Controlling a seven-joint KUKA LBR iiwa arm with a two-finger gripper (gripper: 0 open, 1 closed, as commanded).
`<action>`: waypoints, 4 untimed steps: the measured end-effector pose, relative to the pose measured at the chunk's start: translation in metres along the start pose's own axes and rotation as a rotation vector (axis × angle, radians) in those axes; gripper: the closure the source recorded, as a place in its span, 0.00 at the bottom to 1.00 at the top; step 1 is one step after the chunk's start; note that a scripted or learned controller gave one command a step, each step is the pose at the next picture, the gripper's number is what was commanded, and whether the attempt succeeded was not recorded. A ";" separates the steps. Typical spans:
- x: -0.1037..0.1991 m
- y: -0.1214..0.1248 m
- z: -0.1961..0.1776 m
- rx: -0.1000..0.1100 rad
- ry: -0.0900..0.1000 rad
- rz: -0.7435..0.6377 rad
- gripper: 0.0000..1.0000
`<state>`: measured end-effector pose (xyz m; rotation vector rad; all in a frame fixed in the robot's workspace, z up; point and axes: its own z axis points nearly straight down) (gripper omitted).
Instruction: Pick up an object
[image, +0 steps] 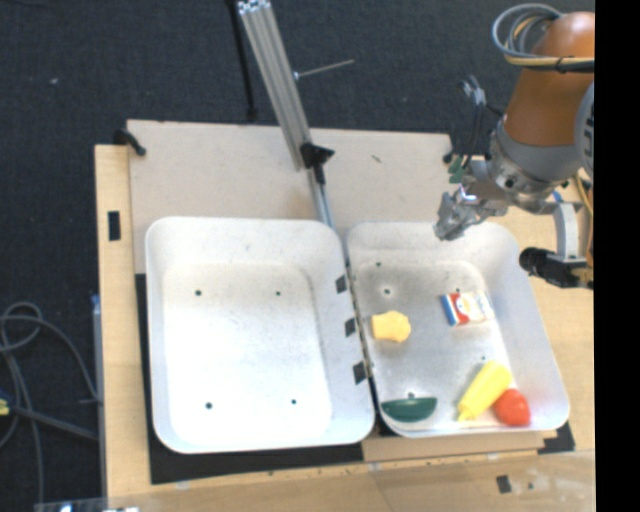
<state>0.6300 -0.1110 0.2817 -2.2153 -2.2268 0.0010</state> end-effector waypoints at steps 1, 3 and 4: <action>0.044 -0.026 0.017 0.001 0.000 0.001 1.00; 0.149 -0.082 0.018 0.000 0.002 -0.002 1.00; 0.195 -0.103 0.039 0.001 0.001 -0.001 1.00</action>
